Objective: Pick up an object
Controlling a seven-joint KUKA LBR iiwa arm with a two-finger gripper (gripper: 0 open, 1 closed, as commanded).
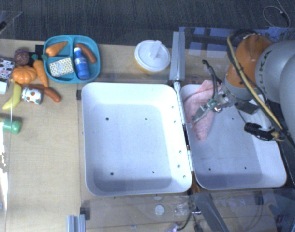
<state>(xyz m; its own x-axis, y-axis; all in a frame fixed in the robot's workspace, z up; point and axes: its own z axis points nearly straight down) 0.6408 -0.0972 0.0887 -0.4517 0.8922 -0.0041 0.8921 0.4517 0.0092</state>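
Observation:
A pink, soft, crumpled thing (195, 101) lies in the right white bin (244, 175), against its left wall near the far corner. My gripper (207, 110) comes in from the upper right and sits low over the pink thing's middle, touching or just above it. The wrist and cables hide how it meets the thing. The grey arm with its orange band (248, 50) stands over the bin's far right corner.
The left white bin (133, 185) lies beside the right one. A black cable with a plug (258, 128) hangs over the right bin. Behind the bins stand a white lidded tub (152, 56) and a teal plate (94, 50) of toy food. More toys (26, 79) lie at far left.

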